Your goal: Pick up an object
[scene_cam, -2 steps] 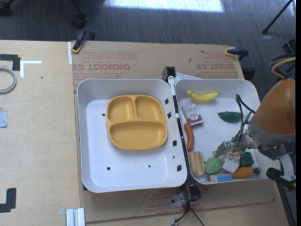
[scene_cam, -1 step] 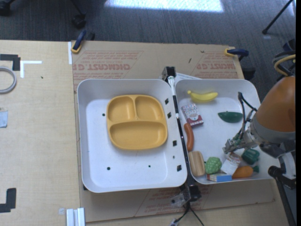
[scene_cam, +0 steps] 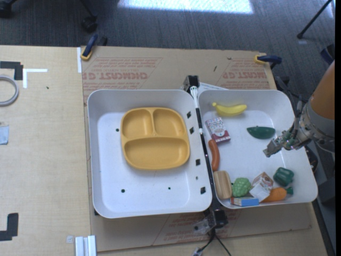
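Note:
The right bin (scene_cam: 250, 159) holds several toy foods. A yellow banana (scene_cam: 230, 109) lies at its far side, and a dark green leaf-shaped piece (scene_cam: 261, 132) sits to the banana's right. A red and white packet (scene_cam: 217, 130) and a red sausage (scene_cam: 214, 154) lie along the left wall. Along the near wall are a bread piece (scene_cam: 222, 184), a light green vegetable (scene_cam: 241, 186), a small carton (scene_cam: 261, 185), an orange carrot (scene_cam: 277, 194) and a green pepper (scene_cam: 284, 176). My gripper (scene_cam: 270, 149) hangs over the right side of this bin, between the leaf piece and the pepper, with nothing seen in it.
The left bin (scene_cam: 101, 159) holds a yellow divided plate (scene_cam: 155, 138). A small blue and orange box (scene_cam: 245, 201) lies against the right bin's near wall. Clips (scene_cam: 192, 82) join the bins at the middle. Cardboard (scene_cam: 128, 71) lies under both bins.

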`<state>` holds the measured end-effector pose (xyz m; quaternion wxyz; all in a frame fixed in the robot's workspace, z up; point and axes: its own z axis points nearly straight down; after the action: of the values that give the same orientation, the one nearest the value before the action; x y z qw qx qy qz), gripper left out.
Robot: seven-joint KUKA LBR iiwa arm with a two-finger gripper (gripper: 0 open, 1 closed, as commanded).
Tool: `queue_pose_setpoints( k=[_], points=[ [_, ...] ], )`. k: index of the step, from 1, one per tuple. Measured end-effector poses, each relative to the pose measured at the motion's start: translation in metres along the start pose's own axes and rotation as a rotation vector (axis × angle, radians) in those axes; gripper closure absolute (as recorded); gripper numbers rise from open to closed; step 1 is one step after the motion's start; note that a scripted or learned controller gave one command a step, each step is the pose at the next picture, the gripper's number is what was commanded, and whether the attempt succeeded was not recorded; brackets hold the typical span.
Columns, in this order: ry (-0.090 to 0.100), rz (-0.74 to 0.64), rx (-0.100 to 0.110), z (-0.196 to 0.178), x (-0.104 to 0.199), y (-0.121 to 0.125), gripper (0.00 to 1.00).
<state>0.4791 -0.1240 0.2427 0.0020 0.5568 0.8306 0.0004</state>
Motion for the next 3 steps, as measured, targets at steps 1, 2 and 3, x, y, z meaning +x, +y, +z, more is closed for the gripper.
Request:
queue_pose_setpoints(
  k=[1, 2, 3],
  points=[
    [0.002, 0.087, 0.002, 0.017, 0.045, 0.028, 1.00],
    [0.000, -0.076, 0.000, -0.119, 0.011, 0.076, 1.00],
    [-0.001, -0.250, 0.000, -0.226, -0.078, 0.125, 1.00]
  ],
)
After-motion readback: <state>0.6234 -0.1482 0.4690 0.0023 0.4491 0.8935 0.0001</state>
